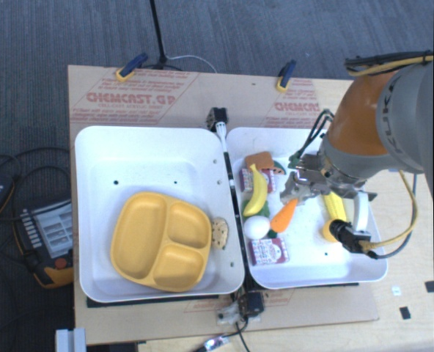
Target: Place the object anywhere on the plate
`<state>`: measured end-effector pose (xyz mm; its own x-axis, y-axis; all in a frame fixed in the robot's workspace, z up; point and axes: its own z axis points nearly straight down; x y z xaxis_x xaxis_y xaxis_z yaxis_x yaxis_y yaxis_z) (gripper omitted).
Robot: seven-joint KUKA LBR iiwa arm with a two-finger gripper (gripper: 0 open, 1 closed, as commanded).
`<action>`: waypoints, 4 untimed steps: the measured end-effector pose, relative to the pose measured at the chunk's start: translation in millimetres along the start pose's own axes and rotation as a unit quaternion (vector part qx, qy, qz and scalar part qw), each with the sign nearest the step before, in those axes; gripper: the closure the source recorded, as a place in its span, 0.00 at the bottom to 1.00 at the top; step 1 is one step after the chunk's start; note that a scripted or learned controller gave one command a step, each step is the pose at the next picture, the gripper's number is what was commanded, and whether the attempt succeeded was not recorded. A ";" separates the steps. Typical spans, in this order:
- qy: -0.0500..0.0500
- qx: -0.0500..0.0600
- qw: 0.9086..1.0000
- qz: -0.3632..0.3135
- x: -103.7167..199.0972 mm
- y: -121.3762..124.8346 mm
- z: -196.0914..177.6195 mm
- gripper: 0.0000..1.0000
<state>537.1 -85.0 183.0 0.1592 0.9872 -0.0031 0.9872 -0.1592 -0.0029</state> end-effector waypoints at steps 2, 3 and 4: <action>0.002 -0.003 0.987 -0.160 216.8 -57.6 -103.9 1.00; -0.001 0.004 0.987 -0.162 266.3 -70.8 -31.6 1.00; 0.000 0.001 0.987 -0.161 265.7 -69.0 -34.7 0.00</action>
<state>511.3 188.3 217.0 -0.1635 0.9865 -0.0026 0.9865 0.1635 -0.0051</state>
